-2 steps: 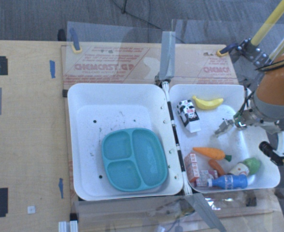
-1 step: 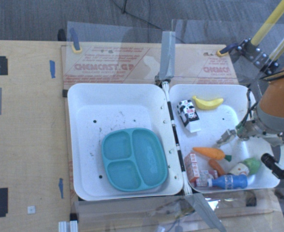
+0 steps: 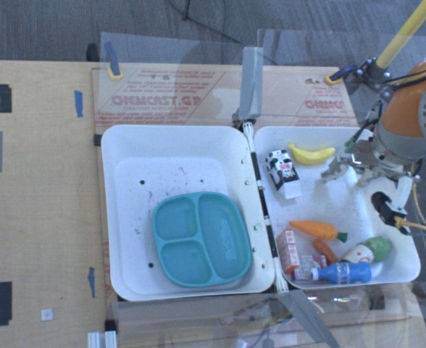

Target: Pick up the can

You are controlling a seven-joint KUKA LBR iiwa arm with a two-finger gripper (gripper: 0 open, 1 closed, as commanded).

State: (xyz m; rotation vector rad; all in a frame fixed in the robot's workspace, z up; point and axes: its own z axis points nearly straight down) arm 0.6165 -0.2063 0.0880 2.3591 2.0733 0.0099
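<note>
Nearest the camera, a blue bottle (image 3: 341, 272) lies along the right bin (image 3: 408, 267) front wall. I judge the red can (image 3: 288, 254) beside it my target. My claw (image 3: 341, 170) hovers near the banana (image 3: 311, 154), fingers apart, gripping nothing.

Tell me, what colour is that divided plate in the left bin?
Teal, a light blue-green all over. The camera view shows the plate plainly from above.
</note>
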